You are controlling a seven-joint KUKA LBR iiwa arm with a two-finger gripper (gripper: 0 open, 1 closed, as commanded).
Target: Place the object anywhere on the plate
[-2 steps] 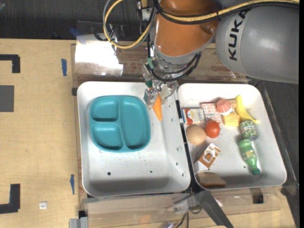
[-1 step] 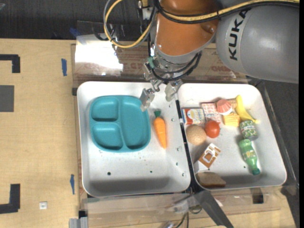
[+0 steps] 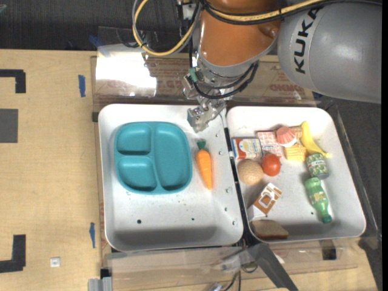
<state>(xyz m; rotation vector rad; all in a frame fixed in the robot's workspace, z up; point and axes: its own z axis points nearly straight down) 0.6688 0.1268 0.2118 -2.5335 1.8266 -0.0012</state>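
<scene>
Claw: hanging over the back rim of the left bin, near the divide between the two bins; fingers too small and blurred to tell whether spread or closed; nothing seen between them.

Carrot: task object by judgement, lying just below the claw on the left bin's floor, green tip toward the claw, orange body pointing away. Beside the plate, close to its rim, not on it. Likely isolated here so that a single grasp and a short sideways carry suffice.

Plate: teal, three compartments, below and to the left of the claw, flat on the bin floor.

Right bin: below and to the right of the claw; holding mixed play food, including tomato, banana, green bottle, bread slice. Apparently a stock of spare items, kept apart from the working bin.

Worktop: tan board, well to the left of the claw.

Status, as judged: placement not yet done; descent onto the carrot the next need.
</scene>
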